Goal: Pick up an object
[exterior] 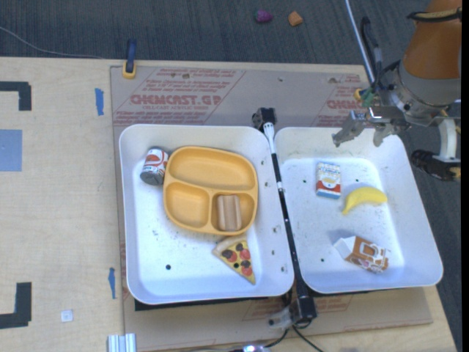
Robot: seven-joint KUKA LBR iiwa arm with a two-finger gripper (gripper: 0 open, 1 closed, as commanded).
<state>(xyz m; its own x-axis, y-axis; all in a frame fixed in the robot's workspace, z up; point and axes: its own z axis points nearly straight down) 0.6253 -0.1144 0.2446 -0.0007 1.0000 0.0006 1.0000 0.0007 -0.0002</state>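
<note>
My gripper [359,138] hangs open over the far edge of the right bin [410,218], its two fingers spread with nothing between them. Below it in that bin lie a small white and orange carton [328,179], a yellow banana [364,198] and an orange and white snack packet [366,254]. The carton is the nearest of these to the gripper, a little toward the camera and to the left.
The left bin [135,218] holds a yellow divided plate [209,169] with a sausage piece [229,213] in one compartment. A small can [154,166] sits by the plate's left rim and a pizza slice [237,259] lies in front of it. A black divider [281,211] separates the bins.
</note>
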